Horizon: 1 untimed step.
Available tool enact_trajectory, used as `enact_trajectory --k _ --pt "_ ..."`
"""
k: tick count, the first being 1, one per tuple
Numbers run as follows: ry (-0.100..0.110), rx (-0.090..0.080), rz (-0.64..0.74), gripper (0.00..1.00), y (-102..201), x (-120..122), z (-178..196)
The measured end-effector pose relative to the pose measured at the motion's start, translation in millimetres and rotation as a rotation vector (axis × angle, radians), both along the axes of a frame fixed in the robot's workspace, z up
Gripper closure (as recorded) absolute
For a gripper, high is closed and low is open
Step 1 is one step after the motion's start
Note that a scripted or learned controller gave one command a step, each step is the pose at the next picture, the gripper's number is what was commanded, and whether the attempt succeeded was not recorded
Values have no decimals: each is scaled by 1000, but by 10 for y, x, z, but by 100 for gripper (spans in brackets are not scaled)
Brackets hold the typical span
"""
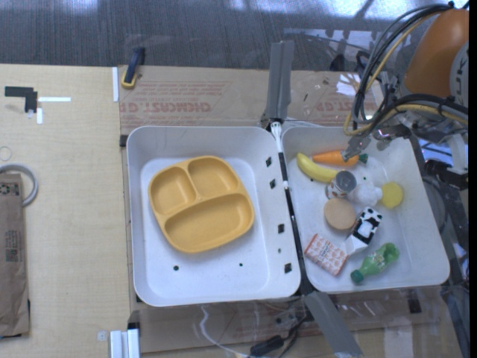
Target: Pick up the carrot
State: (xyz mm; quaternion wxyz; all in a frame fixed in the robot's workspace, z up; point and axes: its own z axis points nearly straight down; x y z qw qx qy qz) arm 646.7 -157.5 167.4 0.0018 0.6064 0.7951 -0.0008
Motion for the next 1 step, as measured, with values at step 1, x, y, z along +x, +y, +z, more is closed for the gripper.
enact_trajectory --k 1 --pt "1 1 208 0 -3 -52 -656"
